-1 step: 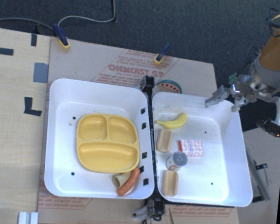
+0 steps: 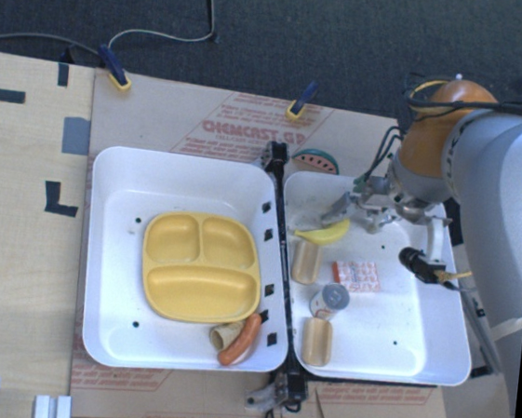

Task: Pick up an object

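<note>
- claw (image 2: 347, 207) low in right bin (image 2: 432, 349), just above banana (image 2: 326, 231)
- claw's state: cannot tell, wrist hides it
- maybe touching banana

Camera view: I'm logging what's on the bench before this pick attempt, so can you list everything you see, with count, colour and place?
bins: 2, white, side by side on the bench
divided plate: 1, yellow, middle of the left bin
hot dog: 1, orange-red, left bin's near right corner, beside a tan piece
banana: 1, yellow, far left of the right bin
tan blocks: 2, tan, right bin's left side, one far, one near
packet: 1, white with red print, middle of the right bin
small can: 1, grey, right bin, near the packet
clamps: 2, yellow and blue, on the cardboard's far edge
arm: 1, grey with orange band, from the right
hand: 1, over the right bin's far part, by the banana
</note>
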Tool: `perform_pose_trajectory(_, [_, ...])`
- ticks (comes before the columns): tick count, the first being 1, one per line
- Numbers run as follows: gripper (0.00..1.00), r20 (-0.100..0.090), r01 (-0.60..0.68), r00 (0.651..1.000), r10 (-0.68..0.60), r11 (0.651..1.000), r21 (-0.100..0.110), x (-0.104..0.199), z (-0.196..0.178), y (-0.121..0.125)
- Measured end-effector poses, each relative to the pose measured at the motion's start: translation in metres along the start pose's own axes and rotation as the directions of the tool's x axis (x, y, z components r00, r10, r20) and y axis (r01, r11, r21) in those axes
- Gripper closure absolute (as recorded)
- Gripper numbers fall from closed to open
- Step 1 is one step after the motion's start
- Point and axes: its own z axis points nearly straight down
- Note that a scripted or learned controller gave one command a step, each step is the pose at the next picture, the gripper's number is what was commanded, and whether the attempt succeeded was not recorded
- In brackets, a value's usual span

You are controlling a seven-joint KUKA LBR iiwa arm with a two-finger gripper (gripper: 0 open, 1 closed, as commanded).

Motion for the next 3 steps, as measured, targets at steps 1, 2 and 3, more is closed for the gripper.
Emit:
perform_pose_trajectory(1, [1.00, 0.003, 0.002, 1.000, -0.002, 1.000, -0.002, -0.001, -0.010, 0.000])
perform_pose_trajectory(2, [1.00, -0.001, 0.000, 1.000, 0.000, 1.000, 0.002, 0.072, -0.099, -0.038])
perform_pose_trajectory(3, [0.00, -0.001, 0.000, 1.000, 0.000, 1.000, 0.004, 0.072, -0.098, -0.039])
